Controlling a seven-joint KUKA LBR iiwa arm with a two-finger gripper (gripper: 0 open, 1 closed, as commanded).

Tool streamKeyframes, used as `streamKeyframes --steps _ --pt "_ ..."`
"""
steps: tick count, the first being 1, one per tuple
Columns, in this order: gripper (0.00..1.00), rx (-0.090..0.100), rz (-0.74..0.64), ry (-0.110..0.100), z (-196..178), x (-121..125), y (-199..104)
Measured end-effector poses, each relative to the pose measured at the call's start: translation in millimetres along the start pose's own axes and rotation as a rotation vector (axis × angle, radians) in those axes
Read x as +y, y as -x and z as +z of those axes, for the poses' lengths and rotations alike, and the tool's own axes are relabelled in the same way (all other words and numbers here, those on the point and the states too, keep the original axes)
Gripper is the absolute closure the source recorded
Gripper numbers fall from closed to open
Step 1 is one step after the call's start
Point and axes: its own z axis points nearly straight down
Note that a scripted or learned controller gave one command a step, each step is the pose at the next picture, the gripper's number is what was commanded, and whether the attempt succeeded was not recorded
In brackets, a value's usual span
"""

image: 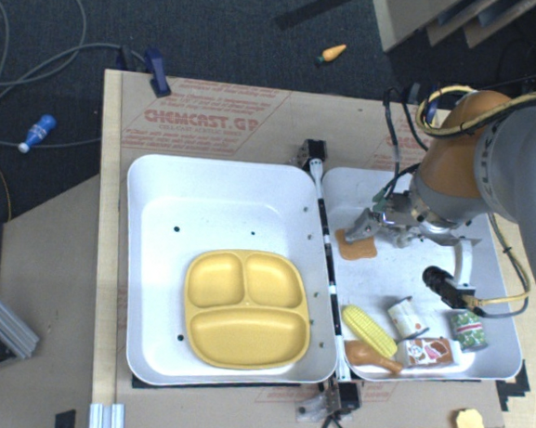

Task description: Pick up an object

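Low over the right bin [510, 276], end effector [371, 225] just above a flat brown slice [357, 249] by the bin's left wall. Whether open or shut: cannot tell. Probably light, thin, maybe slippery; best pinched across its edges. Nothing seen held.

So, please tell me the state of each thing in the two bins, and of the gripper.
Tray: flat in left bin, compartments up.
Toast: flat in right bin, beside the gripper.
Corn: lying near right bin's front.
Can: on its side.
Green packet: lying flat.
Gripper: low over right bin, holding nothing visible.
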Motion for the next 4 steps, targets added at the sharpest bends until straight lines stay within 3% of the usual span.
streamKeyframes --steps 1,2,3,4 --pt "0.00 0.002 0.003 -0.008 -0.3 -58.6 -3.5" --pt "0.00 -0.002 -0.001 0.004 -0.7 -8.4 3.6" --pt "0.00 -0.001 -0.002 0.004 -0.8 27.9 -5.0" --pt "0.00 -0.002 0.000 0.001 -0.7 27.2 -4.6"
